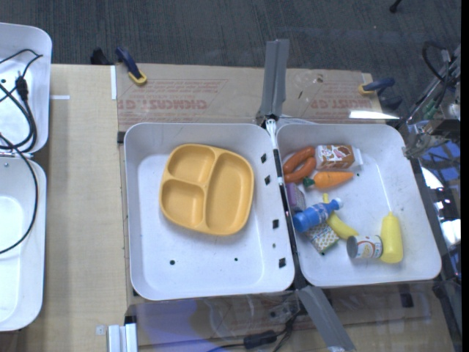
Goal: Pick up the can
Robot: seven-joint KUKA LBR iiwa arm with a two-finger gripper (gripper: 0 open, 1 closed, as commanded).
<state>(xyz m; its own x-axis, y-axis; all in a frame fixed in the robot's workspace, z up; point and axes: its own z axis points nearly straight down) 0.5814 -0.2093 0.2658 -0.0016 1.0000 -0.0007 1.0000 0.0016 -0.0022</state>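
Can (364, 248) on its side, right bin's (421, 266) near corner, seemingly against yellow bottle (392, 237).

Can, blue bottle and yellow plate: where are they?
can (365, 248), camera view, on its side wall.
blue bottle (314, 216), camera view, on its body.
yellow plate (176, 163), camera view, on a bare compartment.

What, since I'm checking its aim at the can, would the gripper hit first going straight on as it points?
Probably the right bin's far right corner, where the gripper seems to point down; depth is unclear. The can lies nearer the front, beside the yellow bottle.
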